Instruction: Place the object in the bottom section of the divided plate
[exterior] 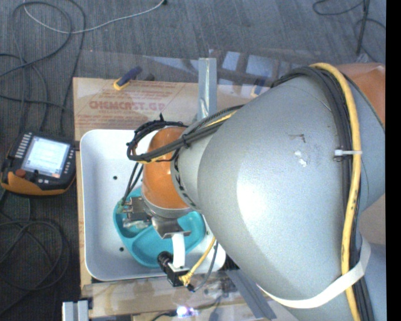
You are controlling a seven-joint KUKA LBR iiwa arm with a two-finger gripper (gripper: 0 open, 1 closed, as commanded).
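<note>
A white bin (100, 188) is sitting under and around the claw (139, 216). A pendant with a lit screen (41, 163) is lying well to the claw's left on the grey carpet (263, 25). Beyond the claw, a red-lettered board (125, 103) is bearing a small yellow-and-blue tool (127, 76), and loose cables (37, 19) are trailing farther off.

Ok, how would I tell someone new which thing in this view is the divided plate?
Start at the white bin on the left of the camera view, beside the handheld screen on the floor. Follow the grey arm down to its orange band; the divided plate is the teal dish under it, near the bin's lower edge. It is the only teal thing against the white.
</note>
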